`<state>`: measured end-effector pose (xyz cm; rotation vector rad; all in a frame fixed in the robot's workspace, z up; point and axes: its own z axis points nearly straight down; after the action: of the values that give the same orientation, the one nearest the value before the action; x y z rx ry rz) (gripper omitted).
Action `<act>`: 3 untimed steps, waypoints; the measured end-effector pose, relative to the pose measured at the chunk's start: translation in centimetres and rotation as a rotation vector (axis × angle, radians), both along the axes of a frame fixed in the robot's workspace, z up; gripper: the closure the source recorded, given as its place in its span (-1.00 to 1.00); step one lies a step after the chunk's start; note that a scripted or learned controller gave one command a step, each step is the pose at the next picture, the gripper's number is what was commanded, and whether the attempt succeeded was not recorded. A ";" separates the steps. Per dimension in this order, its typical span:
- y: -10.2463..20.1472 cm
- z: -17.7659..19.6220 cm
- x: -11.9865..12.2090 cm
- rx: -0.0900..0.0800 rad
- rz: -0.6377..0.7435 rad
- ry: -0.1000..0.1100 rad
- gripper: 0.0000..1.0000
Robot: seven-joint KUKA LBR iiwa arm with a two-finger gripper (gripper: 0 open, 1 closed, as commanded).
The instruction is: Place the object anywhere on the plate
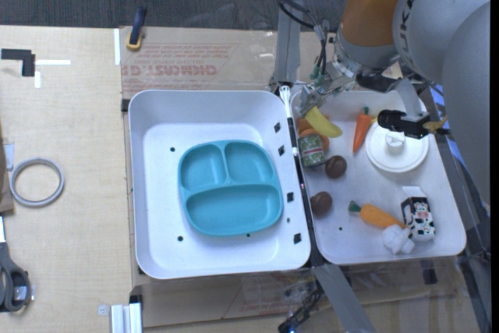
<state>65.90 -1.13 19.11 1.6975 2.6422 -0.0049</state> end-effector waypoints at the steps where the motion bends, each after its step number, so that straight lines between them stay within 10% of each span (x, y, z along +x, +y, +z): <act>1: 3.9 0.0 -8.5 0.002 -0.187 0.001 1.00; 2: 3.9 0.0 -8.5 0.002 -0.188 0.001 -1.00; 3: 3.8 0.8 -8.4 0.001 -0.188 0.003 1.00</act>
<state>57.45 2.64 19.91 1.9405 2.4736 -0.0067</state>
